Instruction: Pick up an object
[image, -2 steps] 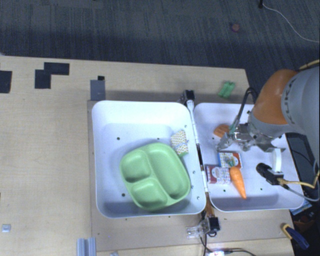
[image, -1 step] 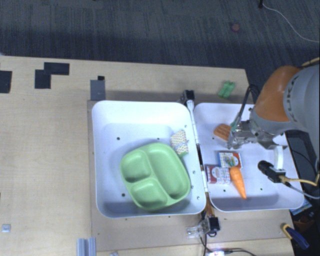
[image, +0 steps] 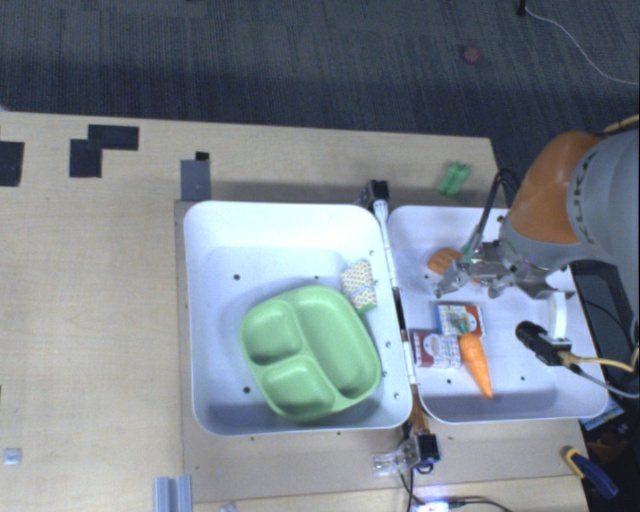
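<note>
Bench: pale wooden top under a dark carpeted floor strip at the far side; it bears two shallow bins side by side.
Left bin (image: 210, 300): well to the left of the gripper; holds a green divided plate (image: 310, 350) with a small patterned packet (image: 360, 284) touching its upper right rim.
Right bin (image: 520, 395): the one the arm works over; the gripper hangs above its upper middle.
Arm (image: 590, 200): grey with an orange band, entering from the right and bent down into the right bin.
Gripper (image: 478, 268): low over the bin floor; whether it is apart or together, I cannot tell, as the metal parts blur together.
Orange piece (image: 442, 262): small rounded thing just left of the gripper, possibly touching it; nothing visibly held.
Cards: two small printed packets (image: 448, 335) just below the gripper, lying flat.
Carrot (image: 476, 364): below the gripper, beside the packets, tip pointing away.
Step in hand: judged as closing in on a pick, most likely the orange piece.
Doing it well: centre over the piece, descend straight, keep clear of the flat packets, and close only once the piece sits between.
</note>
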